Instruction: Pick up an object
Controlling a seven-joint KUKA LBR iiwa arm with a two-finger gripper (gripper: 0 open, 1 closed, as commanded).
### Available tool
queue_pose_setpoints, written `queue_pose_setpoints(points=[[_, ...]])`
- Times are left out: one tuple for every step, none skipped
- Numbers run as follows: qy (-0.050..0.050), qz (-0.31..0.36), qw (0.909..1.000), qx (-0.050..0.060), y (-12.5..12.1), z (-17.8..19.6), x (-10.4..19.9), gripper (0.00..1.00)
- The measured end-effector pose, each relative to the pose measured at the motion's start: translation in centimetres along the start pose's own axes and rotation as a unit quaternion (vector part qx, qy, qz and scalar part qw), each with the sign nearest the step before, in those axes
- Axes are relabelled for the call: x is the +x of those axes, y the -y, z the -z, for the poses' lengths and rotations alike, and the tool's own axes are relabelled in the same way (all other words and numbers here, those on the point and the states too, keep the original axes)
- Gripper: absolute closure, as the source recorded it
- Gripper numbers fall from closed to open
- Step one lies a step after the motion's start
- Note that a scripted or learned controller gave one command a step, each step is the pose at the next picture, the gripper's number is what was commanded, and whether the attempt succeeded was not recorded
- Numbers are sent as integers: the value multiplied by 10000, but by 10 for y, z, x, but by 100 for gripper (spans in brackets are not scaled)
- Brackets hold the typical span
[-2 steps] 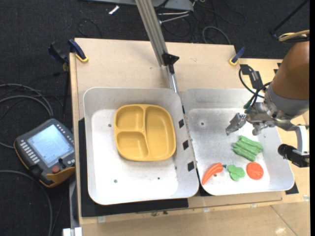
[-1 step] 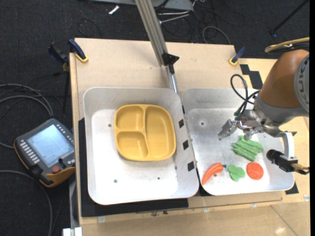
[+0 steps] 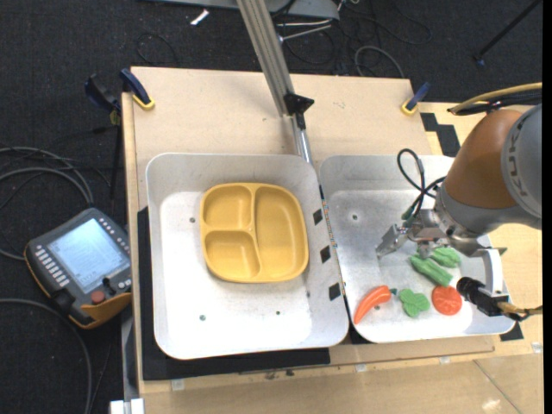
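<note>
Plate (image 3: 255,232) — yellow, glossy, three-compartment, rounded.

Yellow tray (image 3: 254,231) in left bin (image 3: 172,317) — gripper (image 3: 398,238) over right bin (image 3: 362,201)

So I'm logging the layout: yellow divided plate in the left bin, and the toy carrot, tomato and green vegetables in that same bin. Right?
Not quite. The yellow plate does sit in the left bin, but the carrot, tomato and green vegetables lie in the right bin, as the camera view shows.
</note>
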State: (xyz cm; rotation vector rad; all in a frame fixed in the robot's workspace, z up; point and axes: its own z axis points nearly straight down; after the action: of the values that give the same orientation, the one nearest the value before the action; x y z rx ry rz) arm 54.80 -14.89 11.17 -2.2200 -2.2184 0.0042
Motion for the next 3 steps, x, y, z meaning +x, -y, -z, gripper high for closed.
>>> queue_pose_setpoints(points=[[5,3,10000,-30,-2,13,0,100],[13,16,10000,-56,-7,76,-2,100],[9,17,10000,-43,-8,101,-2,100]])
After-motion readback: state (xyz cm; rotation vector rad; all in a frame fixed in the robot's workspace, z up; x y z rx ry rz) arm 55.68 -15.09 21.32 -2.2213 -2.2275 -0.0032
